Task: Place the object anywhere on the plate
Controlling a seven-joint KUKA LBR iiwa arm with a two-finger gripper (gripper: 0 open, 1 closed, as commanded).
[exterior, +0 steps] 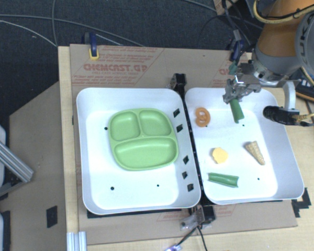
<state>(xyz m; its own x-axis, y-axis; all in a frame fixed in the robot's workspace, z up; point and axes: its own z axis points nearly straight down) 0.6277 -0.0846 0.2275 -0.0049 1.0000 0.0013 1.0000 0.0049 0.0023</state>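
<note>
The gripper [235, 94] hangs over the right bin [282, 156] near its 12 o'clock rim, fingers narrowed around the upper end of a green bean-shaped piece [236, 111], so the piece sits between them. That piece's long axis runs from about 12 to 6 o'clock, tilted slightly toward 5, its free end pointing down into the bin. The green divided plate [143, 138] lies in the left bin [94, 182], toward that bin's centre, with bare white floor on all sides, widest at 6 o'clock. The two bins' inner rims meet between gripper and plate. In the right bin, a pretzel [202, 117] lies at 9 o'clock of the held piece, a yellow chunk [219, 155] and a second green pod [223, 179] toward 7, and a tan cone [256, 152] toward 5.
</note>
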